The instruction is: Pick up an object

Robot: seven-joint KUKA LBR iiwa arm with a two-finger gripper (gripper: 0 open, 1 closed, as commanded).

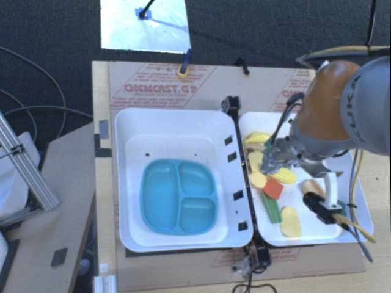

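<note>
Camera view
Arm (342, 102): big and grey with an orange band. It comes in from 3 o'clock and hangs over the right bin.
Fingers (269, 161): they are down low among the toy food, near the left side of the right bin. I cannot tell if they are open or closed, and I cannot tell if they hold anything.
Right bin (305, 240): white and shallow. The toy food is all in here.
Toy food: a yellow piece (258, 138) at 12 o'clock from the fingers, a ridged yellow piece (285, 176) at 4 o'clock just beside them, a red block (273, 189) at 6 o'clock, a green stick (271, 208) below the block, and a pale yellow piece (291, 221) near the front wall.
Left bin (177, 119): white, at 9 o'clock from the arm.
Tray (179, 196): blue with three parts, lying flat in the left bin.
Worktop (159, 87): brown card under both bins.
</note>
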